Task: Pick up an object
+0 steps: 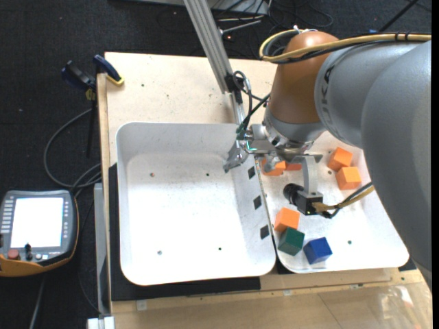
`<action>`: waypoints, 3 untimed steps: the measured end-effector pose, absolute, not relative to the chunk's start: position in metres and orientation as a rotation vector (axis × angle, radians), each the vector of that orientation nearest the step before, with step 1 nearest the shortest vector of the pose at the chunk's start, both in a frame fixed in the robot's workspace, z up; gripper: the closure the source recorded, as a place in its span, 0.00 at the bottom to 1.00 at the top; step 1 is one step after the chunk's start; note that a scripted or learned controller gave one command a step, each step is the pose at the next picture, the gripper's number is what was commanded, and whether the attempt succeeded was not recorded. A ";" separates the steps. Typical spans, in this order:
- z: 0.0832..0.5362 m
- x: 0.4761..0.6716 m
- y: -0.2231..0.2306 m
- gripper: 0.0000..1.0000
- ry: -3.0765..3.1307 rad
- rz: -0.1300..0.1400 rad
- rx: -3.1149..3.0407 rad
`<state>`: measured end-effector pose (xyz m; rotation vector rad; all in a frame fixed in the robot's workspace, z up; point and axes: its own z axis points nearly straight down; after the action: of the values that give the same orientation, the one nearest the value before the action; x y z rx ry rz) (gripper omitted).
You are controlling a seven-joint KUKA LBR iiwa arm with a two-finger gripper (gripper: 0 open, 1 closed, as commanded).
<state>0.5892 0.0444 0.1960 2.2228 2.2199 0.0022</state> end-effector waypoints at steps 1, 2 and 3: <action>0.196 0.589 0.044 0.00 2.220 0.002 2.223; 0.196 0.589 0.044 0.00 2.220 0.002 2.223; 0.196 0.589 0.044 0.00 2.220 0.003 2.223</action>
<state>0.5892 0.0444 0.1960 2.2227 2.2198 0.0025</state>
